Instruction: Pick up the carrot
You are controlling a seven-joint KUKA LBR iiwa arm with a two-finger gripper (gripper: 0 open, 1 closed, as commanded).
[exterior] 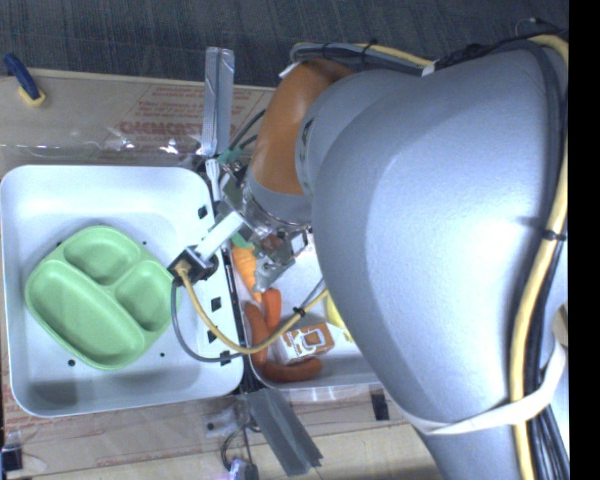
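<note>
Hand (265,251) low in the right bin, just above the slim orange carrot (243,264); we cannot tell its grip state. Left bin holds a green three-part plastic plate (98,295). Risk: neighbouring sausages (270,313) crowd the carrot, inviting a wrong catch. Grey arm (430,238) leans over steeply.

We note faint red print on the cardboard sheet (160,118) behind the bins, too blurred to read; the orange packet (308,341) in the right bin carries a white label, likewise unreadable. We log no legible text, numbers or brands.
</note>
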